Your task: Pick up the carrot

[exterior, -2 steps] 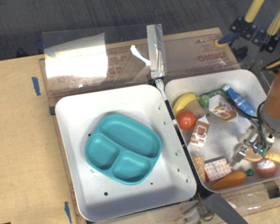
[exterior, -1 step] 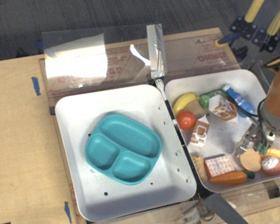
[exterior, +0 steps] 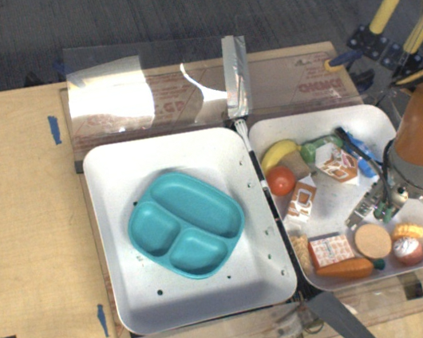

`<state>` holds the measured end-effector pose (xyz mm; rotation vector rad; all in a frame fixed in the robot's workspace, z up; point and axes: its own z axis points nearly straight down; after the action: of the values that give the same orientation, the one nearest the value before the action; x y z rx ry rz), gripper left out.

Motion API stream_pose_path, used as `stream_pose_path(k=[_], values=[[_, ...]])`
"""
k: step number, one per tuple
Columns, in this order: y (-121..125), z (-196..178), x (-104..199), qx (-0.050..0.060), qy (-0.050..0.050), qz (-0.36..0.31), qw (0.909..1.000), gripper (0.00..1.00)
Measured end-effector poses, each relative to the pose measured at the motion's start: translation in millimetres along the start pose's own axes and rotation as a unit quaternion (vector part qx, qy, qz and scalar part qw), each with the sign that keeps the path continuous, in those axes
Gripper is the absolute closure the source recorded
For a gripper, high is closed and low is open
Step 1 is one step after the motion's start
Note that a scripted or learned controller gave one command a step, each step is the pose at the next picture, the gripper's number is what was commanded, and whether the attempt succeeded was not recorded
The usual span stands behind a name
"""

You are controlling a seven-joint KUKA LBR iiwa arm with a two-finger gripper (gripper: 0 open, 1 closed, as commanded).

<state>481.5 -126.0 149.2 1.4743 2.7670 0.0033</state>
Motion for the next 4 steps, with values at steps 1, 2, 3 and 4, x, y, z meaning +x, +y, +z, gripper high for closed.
stream_pose_path(k=[1,2,3,4], values=[[-14,29,-23,0.004,0.003,0.014,0.9999,1.0],[-5,37,-10,0.002,0.003,-0.116,0.9933,1.0],[47,-38,38,-0.002,-0.001,-0.15,0.9886,1.0],[34,60,-46,-0.001,-0.002,-0.317,0.9484,1.0]])
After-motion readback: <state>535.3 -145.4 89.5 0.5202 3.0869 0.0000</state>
